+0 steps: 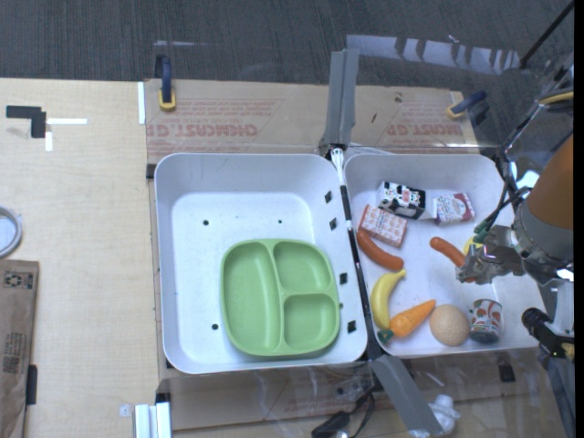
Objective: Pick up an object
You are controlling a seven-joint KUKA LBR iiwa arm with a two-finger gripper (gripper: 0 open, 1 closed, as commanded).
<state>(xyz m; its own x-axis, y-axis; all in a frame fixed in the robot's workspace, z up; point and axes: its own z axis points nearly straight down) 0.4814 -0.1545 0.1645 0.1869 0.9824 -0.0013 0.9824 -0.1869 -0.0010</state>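
So the arm point(547, 208) comes in from the right and the pincer point(476, 267) is hanging over the right bin point(420, 160), near its right side. Honestly can't tell whether it's clenched or released, it's just a dark metallic blob at this angle, and nothing visibly sits in it.

All the pickable stuff is in that same bin. Just left of the pincer, nearly touching it, is a small orange sausage point(447, 250). Just below and slightly right of it stands a little can point(485, 320) with a red and white label. Below and left is an egg point(448, 325), with a carrot point(409, 318) touching or just beside the egg further left, and a banana point(384, 297) past that, against the bin's left wall. Well to the pincer's left lies a longer reddish sausage point(380, 250), and above that a red and white box point(383, 225). Up and left of the pincer is a black and white carton point(402, 198), with a white and red packet point(453, 207) just beside it, almost straight above the pincer.

Way off to the left, the other bin point(182, 245) holds a green divided plate point(279, 296).
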